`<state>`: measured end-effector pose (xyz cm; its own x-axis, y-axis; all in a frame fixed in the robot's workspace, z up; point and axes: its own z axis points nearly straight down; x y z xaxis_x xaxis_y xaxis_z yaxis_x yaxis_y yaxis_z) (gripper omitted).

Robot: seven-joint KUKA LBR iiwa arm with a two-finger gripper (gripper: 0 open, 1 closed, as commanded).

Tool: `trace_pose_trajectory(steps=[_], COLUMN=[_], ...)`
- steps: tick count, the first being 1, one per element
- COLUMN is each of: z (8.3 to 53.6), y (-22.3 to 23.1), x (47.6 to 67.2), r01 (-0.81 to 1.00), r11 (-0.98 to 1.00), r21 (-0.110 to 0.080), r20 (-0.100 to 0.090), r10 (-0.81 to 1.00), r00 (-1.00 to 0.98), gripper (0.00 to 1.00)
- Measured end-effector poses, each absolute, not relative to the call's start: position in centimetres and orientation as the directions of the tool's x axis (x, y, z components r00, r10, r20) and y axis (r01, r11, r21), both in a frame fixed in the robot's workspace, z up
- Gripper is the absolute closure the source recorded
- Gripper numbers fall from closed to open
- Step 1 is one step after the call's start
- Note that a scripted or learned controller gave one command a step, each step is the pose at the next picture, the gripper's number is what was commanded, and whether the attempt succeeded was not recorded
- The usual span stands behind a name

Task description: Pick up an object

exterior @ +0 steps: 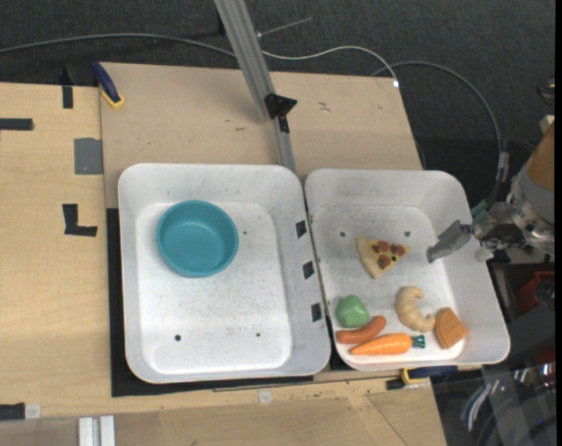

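Gripper over right bin right wall, finger state indiscernible. Pizza slice nearby. Teal bowl in left bin. No legible writing.

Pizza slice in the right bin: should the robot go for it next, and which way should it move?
Probably yes: shift the end effector left and down toward the pizza slice. It sits apart from the other toys, while the croissant and waffle crowd together near the rim.
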<state>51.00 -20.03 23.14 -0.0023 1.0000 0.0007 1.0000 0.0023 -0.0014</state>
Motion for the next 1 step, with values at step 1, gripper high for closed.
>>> trace_pose_trajectory(steps=[1], z=[23.14], y=[-20.04], x=[51.0], r01=[1.0], r11=[0.002], r21=[-0.001], r20=[0.001], r10=[1.0], r00=[-0.002], gripper=[0.0])
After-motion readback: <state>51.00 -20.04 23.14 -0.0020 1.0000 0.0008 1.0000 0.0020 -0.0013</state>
